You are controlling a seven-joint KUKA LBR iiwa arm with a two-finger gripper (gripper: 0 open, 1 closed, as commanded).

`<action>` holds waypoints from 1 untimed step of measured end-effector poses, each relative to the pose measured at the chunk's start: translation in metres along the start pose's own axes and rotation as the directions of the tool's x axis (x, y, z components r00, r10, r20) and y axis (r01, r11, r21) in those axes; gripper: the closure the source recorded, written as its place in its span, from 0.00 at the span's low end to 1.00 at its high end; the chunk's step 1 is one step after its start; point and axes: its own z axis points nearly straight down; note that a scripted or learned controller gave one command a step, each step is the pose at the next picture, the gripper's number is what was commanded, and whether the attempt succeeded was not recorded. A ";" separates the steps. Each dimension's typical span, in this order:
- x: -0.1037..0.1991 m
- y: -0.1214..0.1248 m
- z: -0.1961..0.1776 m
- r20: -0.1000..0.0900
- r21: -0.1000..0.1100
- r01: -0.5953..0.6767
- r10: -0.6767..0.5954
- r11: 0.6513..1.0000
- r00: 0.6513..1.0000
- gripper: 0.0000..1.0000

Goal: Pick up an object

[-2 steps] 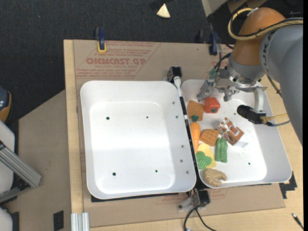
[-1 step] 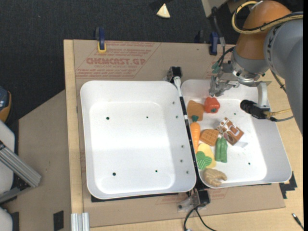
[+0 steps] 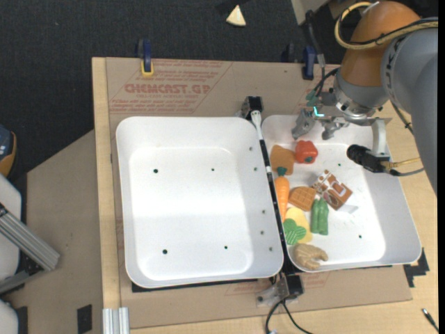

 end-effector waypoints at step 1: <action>0.000 0.001 -0.011 0.000 -0.003 -0.001 0.001 1.000 1.000 1.00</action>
